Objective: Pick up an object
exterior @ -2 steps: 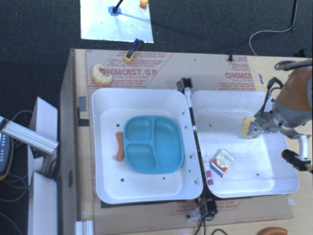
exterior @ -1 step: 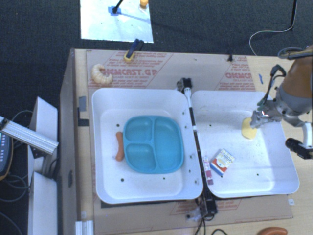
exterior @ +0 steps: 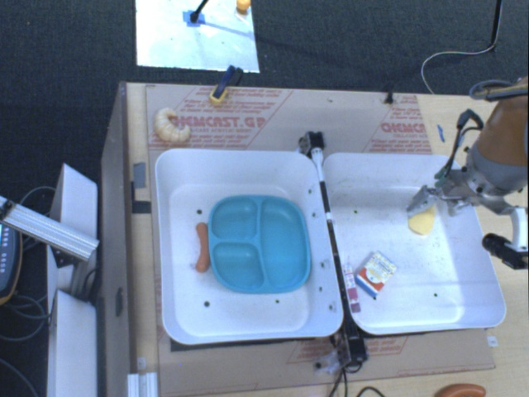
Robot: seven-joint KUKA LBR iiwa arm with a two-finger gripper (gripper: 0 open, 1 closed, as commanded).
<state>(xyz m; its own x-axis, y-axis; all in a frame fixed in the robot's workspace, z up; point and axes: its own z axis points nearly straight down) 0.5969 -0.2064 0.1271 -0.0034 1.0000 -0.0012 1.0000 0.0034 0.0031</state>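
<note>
My gripper hangs over the right bin near its far right side, under the grey arm with its orange band. Its two fingers stand apart, so it is open. A pale yellow piece lies on the bin floor just below the left fingertip, not between the fingers. A small red, white and yellow packet lies nearer the front of the same bin, to the left of the gripper.
The left bin holds a blue divided plate with an orange sausage beside it on the left. A black rail runs between the bins. A curled pale object rests on the cardboard behind the left bin.
</note>
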